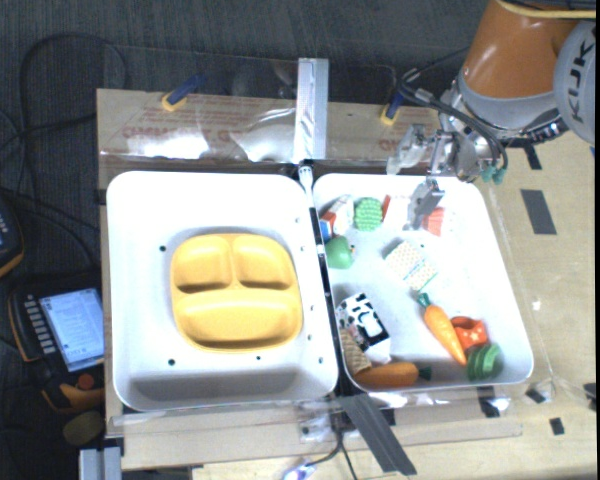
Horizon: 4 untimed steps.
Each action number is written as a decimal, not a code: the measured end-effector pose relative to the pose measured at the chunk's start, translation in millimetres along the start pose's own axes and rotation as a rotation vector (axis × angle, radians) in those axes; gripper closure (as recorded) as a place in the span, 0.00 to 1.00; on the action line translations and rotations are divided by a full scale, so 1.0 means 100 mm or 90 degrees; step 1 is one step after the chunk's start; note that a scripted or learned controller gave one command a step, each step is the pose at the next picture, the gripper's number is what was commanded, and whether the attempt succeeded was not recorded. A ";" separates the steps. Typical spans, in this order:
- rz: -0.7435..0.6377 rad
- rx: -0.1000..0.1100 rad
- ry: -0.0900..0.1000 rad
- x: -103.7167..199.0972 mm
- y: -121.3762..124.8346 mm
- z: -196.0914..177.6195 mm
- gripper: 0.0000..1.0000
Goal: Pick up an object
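While the gripper (427, 203) hangs over the far end of the right bin (510, 298), nothing sits between its fingers, so no object is picked yet. Just beside it lies a small red-and-white block (437, 221); whether the fingers are open, I cannot tell

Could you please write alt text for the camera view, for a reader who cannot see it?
A grey and orange robot arm reaches in from the right, its gripper over the back of the right bin, which holds small toy foods including a carrot. The left bin holds a yellow divided tray.
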<state>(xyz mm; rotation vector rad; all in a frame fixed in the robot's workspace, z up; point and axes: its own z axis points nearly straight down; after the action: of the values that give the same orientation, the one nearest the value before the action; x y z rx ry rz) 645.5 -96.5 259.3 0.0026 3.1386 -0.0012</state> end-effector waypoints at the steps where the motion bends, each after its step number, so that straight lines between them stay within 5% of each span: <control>1: -0.006 0.001 0.002 0.48 -0.07 1.31 0.00; 2: 0.044 0.003 -0.009 1.08 -0.05 1.68 0.00; 3: 0.040 0.002 -0.026 1.49 -0.27 1.63 0.00; 4: -0.071 0.002 -0.014 1.53 -0.54 1.67 0.00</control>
<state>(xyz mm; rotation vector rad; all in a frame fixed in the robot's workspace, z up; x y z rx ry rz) 492.5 -150.4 91.9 -0.1705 3.1120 -0.0069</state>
